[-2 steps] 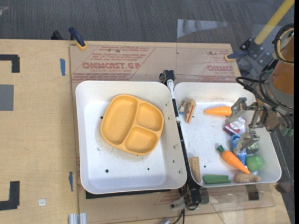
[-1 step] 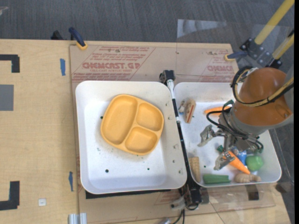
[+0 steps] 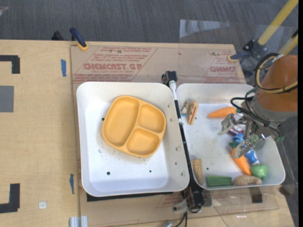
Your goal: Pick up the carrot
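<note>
Hovering over your right white bin (image 3: 208,174), metal two-finger gripper (image 3: 240,135) sits beside the tapered orange carrot (image 3: 221,112); grip state unclear.

You have even, fairly bright overhead light here, with no harsh shadows; the left bin (image 3: 90,141) throws only a thin dark edge beneath its lower rim. A pale glare patch sits on the clear sheet (image 3: 199,30) above the right bin (image 3: 208,145). Detail around the tool (image 3: 241,134) is soft and slightly smeared.
</note>
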You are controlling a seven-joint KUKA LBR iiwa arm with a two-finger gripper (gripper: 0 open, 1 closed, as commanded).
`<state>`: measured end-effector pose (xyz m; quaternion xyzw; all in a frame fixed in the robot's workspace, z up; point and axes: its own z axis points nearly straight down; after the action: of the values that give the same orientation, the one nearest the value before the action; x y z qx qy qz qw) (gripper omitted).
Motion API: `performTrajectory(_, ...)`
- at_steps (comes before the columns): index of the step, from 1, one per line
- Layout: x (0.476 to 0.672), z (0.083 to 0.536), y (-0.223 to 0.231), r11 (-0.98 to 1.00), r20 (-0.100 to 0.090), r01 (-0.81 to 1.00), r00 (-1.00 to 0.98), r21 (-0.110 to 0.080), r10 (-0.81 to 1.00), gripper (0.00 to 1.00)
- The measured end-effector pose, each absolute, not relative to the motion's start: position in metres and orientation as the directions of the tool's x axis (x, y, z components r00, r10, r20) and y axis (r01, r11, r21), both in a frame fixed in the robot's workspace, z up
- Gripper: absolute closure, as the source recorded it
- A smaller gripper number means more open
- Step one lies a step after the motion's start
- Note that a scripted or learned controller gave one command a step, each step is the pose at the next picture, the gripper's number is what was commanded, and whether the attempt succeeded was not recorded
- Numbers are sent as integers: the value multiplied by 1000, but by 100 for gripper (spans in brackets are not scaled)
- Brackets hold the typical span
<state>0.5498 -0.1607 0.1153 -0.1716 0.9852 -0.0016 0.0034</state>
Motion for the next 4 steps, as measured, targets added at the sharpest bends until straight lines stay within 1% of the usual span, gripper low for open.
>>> performTrajectory(1, 494, 91, -153, 879, -16, -477, -879, -10, -477, 0)
performTrajectory(2, 498, 104, -151, 877, -25, -480, -877, -17, -480, 100)
performTrajectory(3, 523, 92, -125, 983, -15, -184, -983, -7, -184, 100)
performTrajectory(4, 524, 91, -124, 983, -18, -185, -983, -6, -185, 0)
